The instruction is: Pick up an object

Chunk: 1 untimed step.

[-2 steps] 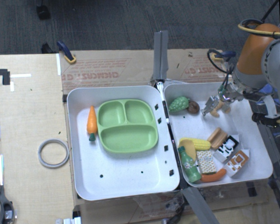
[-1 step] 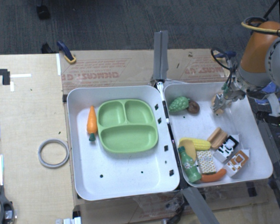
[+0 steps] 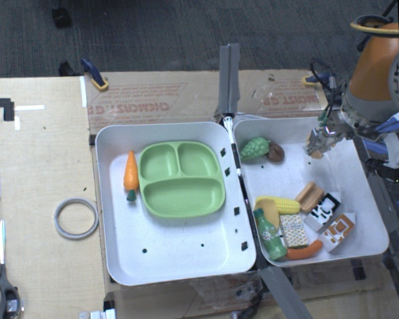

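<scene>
Plywood bench w/ two white bins; left bin (image 3: 115, 213) has a green divided plate (image 3: 182, 178) and a toy carrot (image 3: 130, 174). Gripper (image 3: 317, 145) hovers over upper right bin (image 3: 362, 200), nothing in it, can't tell its opening. Toy food pile (image 3: 290, 227) sits near front, green lump (image 3: 255, 148) and brown ball (image 3: 275, 153) by divider. Pick not started imo; approach + grasp + lift all left.

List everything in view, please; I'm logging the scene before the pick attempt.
bins: 2, white, side by side on bench
divided plate: 1, green, left bin
carrot: 1, orange, left of plate
leafy toy: 1, green, right bin, top
brown lump: 1, beside it
corn: 1, yellow, right bin
bottle: 1, green, lower right bin
sausage: 1, orange-red, bottom edge
tape ring: 1, grey, bench left
scissors: 1, far left
claw: 1, over right bin
</scene>
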Tool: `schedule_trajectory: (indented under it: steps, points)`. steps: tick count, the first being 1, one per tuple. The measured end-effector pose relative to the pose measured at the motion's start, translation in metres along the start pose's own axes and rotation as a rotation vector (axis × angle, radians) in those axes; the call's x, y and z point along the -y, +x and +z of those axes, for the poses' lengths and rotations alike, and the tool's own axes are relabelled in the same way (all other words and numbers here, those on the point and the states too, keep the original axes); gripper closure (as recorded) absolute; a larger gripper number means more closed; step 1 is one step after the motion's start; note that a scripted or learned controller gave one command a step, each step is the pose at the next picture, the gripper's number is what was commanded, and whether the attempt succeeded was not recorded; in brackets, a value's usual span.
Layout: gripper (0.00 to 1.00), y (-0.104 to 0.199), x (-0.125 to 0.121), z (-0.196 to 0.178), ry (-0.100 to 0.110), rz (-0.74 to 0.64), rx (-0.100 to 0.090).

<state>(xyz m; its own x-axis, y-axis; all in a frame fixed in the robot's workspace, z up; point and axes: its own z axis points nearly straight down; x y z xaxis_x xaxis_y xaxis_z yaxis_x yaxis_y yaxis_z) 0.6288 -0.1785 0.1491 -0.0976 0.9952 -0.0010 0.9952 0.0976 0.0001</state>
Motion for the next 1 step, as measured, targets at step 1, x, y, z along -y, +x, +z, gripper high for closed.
schedule_trajectory:
  steps: [1]
  points:
    - [1.00, 0.0474, 0.0536, -0.0896, 0.001, 0.004, 0.000]
